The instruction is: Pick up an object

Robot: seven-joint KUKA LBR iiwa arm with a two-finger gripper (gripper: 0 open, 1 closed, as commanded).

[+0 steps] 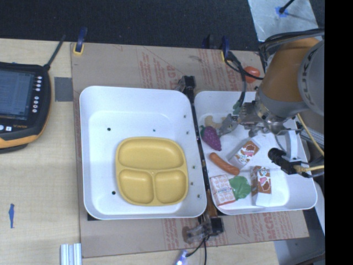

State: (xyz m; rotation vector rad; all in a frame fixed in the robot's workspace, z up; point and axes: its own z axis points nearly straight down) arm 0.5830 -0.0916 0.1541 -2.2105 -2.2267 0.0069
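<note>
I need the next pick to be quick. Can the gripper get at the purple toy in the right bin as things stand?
Probably yes. The gripper hangs just right of the purple toy, which lies uncovered near the right bin's left wall. That wall may crowd one finger.

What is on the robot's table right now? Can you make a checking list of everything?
Surface: cardboard sheet on a wooden bench, bearing two white bins.
Job's things: right bin holds a purple toy, an orange sausage-shaped toy, a green piece and small packets.
Clutter: left bin holds a yellow divided tray.
Grippers: gripper low over the right bin, beside the purple toy; nothing seen between its fingers.
Cables: black cable by the blue clamp.
Surroundings: handheld control pad at the left; dark floor beyond.
</note>
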